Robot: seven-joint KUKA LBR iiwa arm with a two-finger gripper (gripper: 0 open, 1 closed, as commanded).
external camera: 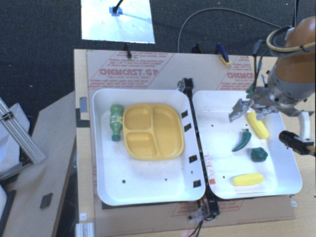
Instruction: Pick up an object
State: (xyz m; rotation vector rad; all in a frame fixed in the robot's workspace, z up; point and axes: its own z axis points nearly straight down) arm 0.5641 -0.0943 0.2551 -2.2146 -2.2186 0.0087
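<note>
**Gripper low over the right bin's far half, beside a yellow corn cob**

Near edge of the bench: a small tangle of wires and a black clip [211, 209] sits where the two bins meet.

Right shallow white plastic bin [291, 184], near side: a short yellow plastic corn cob [248, 179] lies crosswise close to the near rim. Just beyond it, toward the right rim, a small dark green lumpy toy vegetable [258, 154]. Next, near the middle of the bin, a dark green curved toy pepper [242, 140], apart from the others.

Farther back in the same bin, a second yellow toy corn cob [257, 125] lies slantwise. The two-finger gripper [242, 108] is just over its far end, grey metal fingers angled toward the left. Whether the jaws are wide or narrow cannot be told from here, nor whether they touch the cob.

Left shallow white plastic bin [106, 191]: a yellow three-compartment plastic tray [152, 131] lies in the middle, nearer the far rim. Just beside its left edge lies a small green plastic bottle [116, 122], cap toward the near side.

Far side: clear acrylic sheet with red lettering [129, 69] under both bins; beyond the bench, a pale square panel [117, 14] on dark carpet.
</note>
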